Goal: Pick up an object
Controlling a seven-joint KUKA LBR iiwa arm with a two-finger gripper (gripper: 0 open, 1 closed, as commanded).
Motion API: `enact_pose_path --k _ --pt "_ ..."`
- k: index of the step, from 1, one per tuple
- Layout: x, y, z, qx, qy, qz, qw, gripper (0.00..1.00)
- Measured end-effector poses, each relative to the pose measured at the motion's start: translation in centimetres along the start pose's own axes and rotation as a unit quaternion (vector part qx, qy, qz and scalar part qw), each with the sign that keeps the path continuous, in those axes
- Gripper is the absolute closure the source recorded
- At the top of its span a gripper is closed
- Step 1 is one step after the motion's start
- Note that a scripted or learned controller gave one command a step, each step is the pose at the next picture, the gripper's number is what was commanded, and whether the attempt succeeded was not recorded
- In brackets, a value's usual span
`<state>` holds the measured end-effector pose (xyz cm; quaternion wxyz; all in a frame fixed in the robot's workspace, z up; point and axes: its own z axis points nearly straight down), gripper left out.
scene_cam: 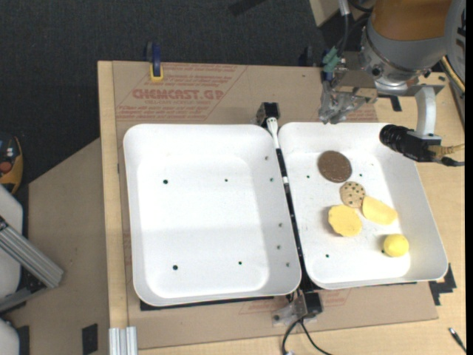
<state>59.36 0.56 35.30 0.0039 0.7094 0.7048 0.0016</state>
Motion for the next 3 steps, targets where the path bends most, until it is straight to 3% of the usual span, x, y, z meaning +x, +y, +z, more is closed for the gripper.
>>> enact_pose_path --k 1,2,3 --pt "1.9 -1.7 4.5 0.007 0.002 -0.004 1.0 1.0" --pt "7.9 0.9 -9.9 -0.006 0.003 -0.007 0.9999 1.0" --pt "3.2 -3.3 -1.3 0.009 0.001 -0.001 1.0 1.0"
